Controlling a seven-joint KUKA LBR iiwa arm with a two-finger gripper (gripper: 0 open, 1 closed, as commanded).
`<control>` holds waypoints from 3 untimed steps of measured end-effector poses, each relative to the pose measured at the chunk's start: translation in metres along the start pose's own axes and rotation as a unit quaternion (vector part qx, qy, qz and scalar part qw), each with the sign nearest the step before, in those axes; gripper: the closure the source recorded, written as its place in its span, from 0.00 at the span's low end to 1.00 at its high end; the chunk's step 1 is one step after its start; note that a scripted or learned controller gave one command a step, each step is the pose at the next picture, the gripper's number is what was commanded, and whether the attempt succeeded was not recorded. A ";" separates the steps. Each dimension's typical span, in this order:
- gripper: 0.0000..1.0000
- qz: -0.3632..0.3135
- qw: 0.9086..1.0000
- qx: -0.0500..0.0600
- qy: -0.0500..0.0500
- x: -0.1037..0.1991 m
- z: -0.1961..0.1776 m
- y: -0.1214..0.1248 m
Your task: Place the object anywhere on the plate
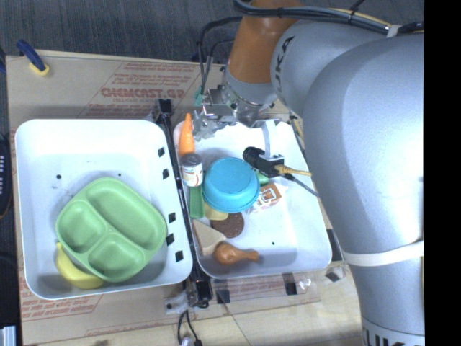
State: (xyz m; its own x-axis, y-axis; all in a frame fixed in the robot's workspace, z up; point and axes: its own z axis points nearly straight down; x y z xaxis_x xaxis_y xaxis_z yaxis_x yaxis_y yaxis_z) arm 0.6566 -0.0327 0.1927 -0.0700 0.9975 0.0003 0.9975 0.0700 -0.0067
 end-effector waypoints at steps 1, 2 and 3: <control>1.00 0.030 1.000 0.001 -0.002 -0.011 -0.027 -0.057; 1.00 -0.102 0.995 0.003 0.000 0.007 0.003 -0.105; 1.00 -0.126 0.992 0.001 0.000 0.056 -0.009 -0.147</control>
State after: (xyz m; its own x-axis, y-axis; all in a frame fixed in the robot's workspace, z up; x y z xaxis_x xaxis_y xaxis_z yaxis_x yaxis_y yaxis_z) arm 0.5063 0.0129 0.2023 -0.3169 0.9485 0.0021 0.9484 0.3169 -0.0094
